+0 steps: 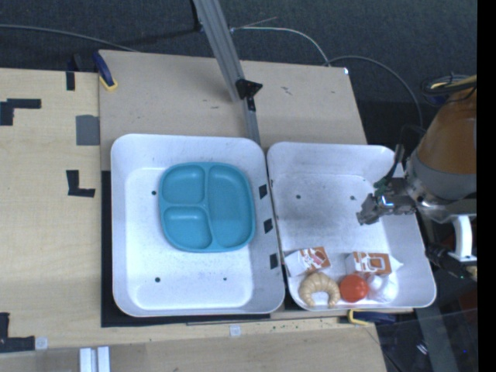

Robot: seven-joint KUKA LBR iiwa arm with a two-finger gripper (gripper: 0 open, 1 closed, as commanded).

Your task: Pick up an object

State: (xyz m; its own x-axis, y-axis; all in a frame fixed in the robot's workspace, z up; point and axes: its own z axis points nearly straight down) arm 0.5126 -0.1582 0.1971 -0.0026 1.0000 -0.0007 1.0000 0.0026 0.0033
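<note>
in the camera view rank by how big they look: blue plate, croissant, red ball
1. blue plate, by far the largest, in the left bin
2. croissant
3. red ball, a little smaller than the croissant beside it

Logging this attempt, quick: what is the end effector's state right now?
End effector: cannot be told; it hovers over the right bin, above the croissant.

Pickable items, all in my right bin's near edge

I see a tan croissant (319, 288) lying flat, a red tomato-like ball (354, 287) just beside it, and two white packets with orange-brown print, one (310, 259) behind the croissant, one (374, 263) behind the ball.
</note>
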